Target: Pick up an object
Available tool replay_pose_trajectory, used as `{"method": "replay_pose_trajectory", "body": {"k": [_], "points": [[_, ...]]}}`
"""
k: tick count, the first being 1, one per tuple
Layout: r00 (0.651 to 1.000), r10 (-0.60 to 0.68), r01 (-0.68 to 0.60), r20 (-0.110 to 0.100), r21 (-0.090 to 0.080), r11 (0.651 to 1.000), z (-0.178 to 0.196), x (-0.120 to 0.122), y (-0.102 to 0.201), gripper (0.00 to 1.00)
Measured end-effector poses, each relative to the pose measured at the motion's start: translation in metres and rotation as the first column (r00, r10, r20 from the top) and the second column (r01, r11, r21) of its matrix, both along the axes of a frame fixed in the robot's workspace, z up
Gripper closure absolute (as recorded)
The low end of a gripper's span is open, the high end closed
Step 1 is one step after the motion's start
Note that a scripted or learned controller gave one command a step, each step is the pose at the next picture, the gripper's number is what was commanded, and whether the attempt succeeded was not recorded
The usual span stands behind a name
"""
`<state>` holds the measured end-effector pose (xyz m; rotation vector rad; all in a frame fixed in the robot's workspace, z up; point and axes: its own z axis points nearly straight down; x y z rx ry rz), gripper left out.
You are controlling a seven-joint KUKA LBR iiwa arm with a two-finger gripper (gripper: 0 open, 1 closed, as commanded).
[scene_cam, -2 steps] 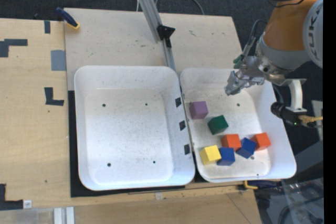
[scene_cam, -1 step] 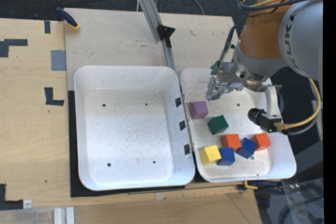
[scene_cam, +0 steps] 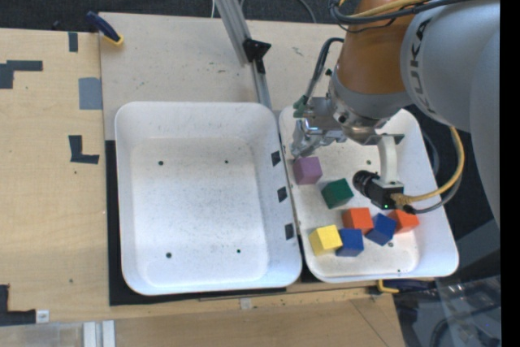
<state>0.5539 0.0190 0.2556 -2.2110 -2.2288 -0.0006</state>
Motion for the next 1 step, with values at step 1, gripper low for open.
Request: {"method": "replay_pose_trajectory", "body": {"k": [1], "points": [[1.0,0.0,0.0,0.0,0.0,1.0,0.0032,-0.0057,0.0546,1.0]]}}
